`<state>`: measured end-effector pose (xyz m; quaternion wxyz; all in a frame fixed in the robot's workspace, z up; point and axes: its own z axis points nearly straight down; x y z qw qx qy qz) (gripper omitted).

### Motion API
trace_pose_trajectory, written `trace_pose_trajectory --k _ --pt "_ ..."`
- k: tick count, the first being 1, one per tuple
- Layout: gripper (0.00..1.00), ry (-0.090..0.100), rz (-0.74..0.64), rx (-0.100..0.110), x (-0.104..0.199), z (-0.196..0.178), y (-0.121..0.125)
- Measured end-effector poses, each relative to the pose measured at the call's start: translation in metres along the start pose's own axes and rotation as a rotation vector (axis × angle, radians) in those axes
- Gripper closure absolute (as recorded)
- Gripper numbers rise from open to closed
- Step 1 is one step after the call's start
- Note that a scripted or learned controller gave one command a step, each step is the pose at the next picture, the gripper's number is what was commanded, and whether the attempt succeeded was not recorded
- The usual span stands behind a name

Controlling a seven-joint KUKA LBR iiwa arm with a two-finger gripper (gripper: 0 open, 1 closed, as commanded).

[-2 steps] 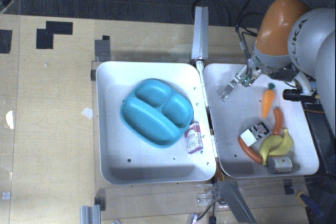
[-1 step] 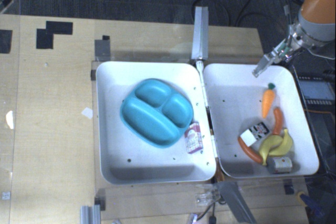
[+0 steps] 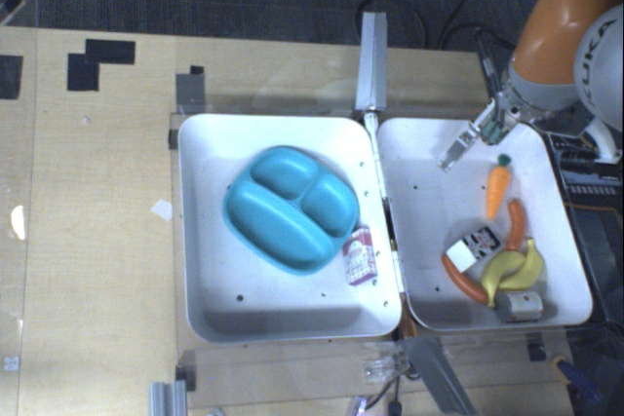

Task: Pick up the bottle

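Two shallow white bins side by side on the wooden worktop (image 3: 107, 209). In the left bin (image 3: 210, 297), a blue plate (image 3: 291, 207) with three compartments, lying a little left of centre. The bottle (image 3: 360, 255), small and on its side, just beside the lower right edge of the plate, close to the right wall of this bin; white cap toward the top, reddish label on the body.

In the right bin (image 3: 429, 248), a carrot (image 3: 497, 189) with green top near the upper right. Below it, an orange-red sausage shape (image 3: 515, 220). Further down, a yellow banana (image 3: 515, 272), a small black-and-white box (image 3: 478, 242) and another red sausage (image 3: 465, 280), all close together, touching or nearly so. A grey block (image 3: 520, 305) at the lower right corner, just below the banana.

Arm (image 3: 570, 34) at the upper right, grey with orange band. Tool (image 3: 454, 153) over the upper part of the right bin, well apart from the bottle, released, with nothing between the fingers.
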<state>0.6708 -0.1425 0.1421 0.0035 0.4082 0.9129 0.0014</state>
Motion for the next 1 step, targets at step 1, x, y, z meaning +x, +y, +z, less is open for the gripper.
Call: trace_pose_trajectory --k 1 --pt "0.00 -0.003 0.074 -0.002 0.0049 -0.0332 -0.0051"
